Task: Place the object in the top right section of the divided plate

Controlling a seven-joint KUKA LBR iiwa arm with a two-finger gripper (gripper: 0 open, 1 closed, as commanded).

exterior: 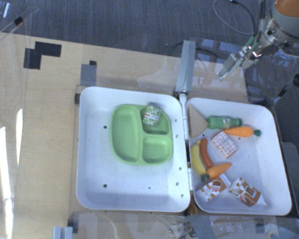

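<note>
Desk (44, 133) bore two white bins. Left bin (96, 190) held the green divided plate (132, 135), bare floor on every side of it. A small wrapped object (152, 115) sat in the plate's top right section. Pincer (228, 68) hung beyond the plate's far-right corner, past the bin rims; whether spread or pressed together, cannot tell.

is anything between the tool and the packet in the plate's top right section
Nothing visible does. The tool hangs above the bench beyond the bins, and the packet lies uncovered in the green plate's top right section.
</note>
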